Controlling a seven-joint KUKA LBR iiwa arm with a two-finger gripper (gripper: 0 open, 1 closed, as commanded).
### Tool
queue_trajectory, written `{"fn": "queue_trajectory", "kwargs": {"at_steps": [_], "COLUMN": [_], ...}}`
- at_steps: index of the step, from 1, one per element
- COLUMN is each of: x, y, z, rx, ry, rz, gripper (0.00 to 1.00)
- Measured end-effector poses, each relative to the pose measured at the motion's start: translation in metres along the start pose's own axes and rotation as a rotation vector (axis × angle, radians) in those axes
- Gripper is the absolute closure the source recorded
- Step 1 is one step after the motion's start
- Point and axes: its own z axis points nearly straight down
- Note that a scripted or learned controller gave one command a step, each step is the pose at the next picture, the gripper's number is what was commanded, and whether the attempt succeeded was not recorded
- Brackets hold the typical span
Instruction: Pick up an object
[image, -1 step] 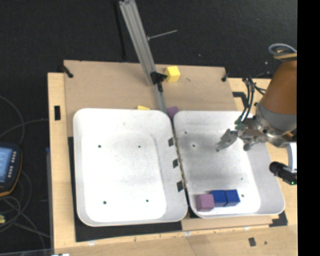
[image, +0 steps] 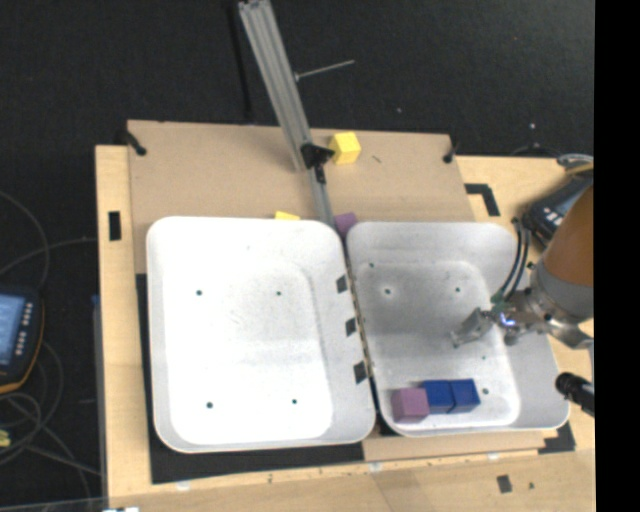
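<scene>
With the gripper (image: 468, 330) positioned well apart from the blue block (image: 449, 395) at the right bin's (image: 420, 245) front edge, nothing may be caught.

The arm (image: 565, 255) is bulky and rounded — a broad orange band sits above a grey wrist section, with dark housing higher up. Black cables loop along its side (thin ones). The gripper (image: 478, 328) is pale grey metal.
</scene>
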Motion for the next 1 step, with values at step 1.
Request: {"fn": "queue_trajectory", "kwargs": {"at_steps": [1], "x": [0.0042], "y": [0.0038], "z": [-0.0046], "rx": [-0.009], "ry": [0.001], "rz": [-0.004], "gripper": [0.00]}}
